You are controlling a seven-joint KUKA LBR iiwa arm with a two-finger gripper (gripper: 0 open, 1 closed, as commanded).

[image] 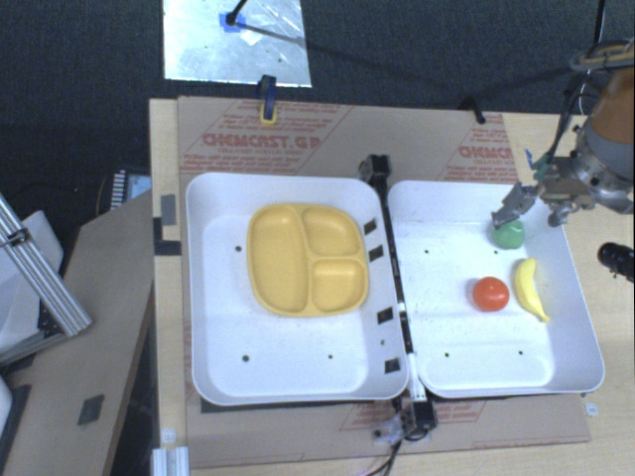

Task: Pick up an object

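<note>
- Here, right bin [556,365]: holds all three candidates, near its far right side.
- Tool [533,204]: spread wide, poised just above green ball.
- Banana [530,289]: light, curved; best pinched mid-length.
- Tomato [490,294]: smooth, liable to roll.
- Green ball [510,233]: small, probably slippery; best gripped across its middle.

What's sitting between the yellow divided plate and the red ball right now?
In the camera view, between the yellow plate and the red ball lie bare white bin floor and the black divider where the two bins meet.
</note>
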